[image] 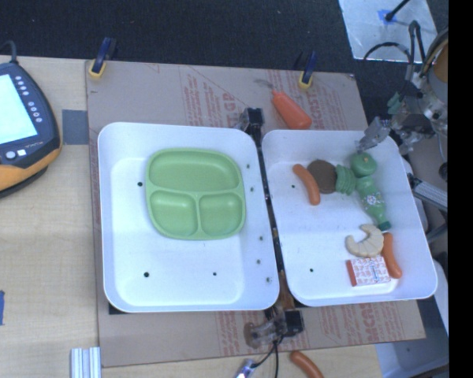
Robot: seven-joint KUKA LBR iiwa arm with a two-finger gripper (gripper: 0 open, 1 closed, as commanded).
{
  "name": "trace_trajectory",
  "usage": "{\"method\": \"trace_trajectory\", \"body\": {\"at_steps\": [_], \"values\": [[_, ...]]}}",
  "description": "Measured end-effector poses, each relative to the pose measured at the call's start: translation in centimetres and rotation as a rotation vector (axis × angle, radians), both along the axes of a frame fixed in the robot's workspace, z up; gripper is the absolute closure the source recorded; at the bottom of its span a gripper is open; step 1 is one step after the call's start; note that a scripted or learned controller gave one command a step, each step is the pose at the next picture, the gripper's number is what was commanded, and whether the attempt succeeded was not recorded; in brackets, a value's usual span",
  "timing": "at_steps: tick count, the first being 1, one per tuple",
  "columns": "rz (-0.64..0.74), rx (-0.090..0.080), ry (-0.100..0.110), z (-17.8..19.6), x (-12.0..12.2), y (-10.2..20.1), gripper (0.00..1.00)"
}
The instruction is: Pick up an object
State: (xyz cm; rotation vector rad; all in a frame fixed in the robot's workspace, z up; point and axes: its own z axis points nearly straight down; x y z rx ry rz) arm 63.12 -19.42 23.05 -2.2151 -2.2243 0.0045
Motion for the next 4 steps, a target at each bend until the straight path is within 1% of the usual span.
{"method": "trace_trajectory", "body": {"at_steps": [1, 2, 3, 4], "values": [[0.003, 0.0, 0.003, -7.4, 2.2, -0.5, 0.0], [0.002, 0.0, 0.002, -11.3, 2.5, 6.3, 0.0], [0.001, -0.003, -0.003, -13.7, 0.8, 7.3, 0.0], [0.003, -0.003, -0.006, -13.7, 1.6, 9.8, 0.0]]}}
